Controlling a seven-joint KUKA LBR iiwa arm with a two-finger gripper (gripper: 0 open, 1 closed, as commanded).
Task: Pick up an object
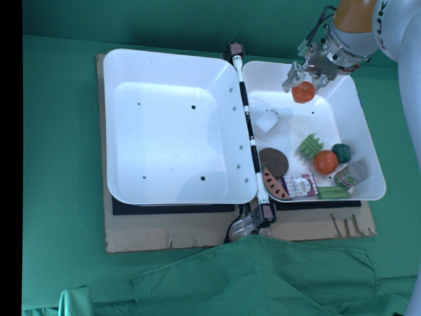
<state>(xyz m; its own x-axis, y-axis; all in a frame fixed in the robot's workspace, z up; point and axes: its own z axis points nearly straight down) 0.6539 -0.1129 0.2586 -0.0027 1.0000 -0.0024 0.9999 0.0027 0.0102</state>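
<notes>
My gripper [304, 84] hangs over the far part of the right bin [368, 151], with the arm coming in from the upper right. A small red-orange round object [303, 93] sits between its two fingers, and the fingers are shut on it. It appears raised above the bin floor. Other objects lie in the same bin: an orange ball [325, 161], a dark green ball [341, 152], a green ridged piece [308, 146] and a brown disc [273, 161].
A watermelon slice [275, 184], a pink box [301, 185], a small can [350, 174] and a green block [334, 192] crowd the right bin's near edge. A white crumpled item [266, 118] lies by the divider. The left bin [118, 64] sits alongside.
</notes>
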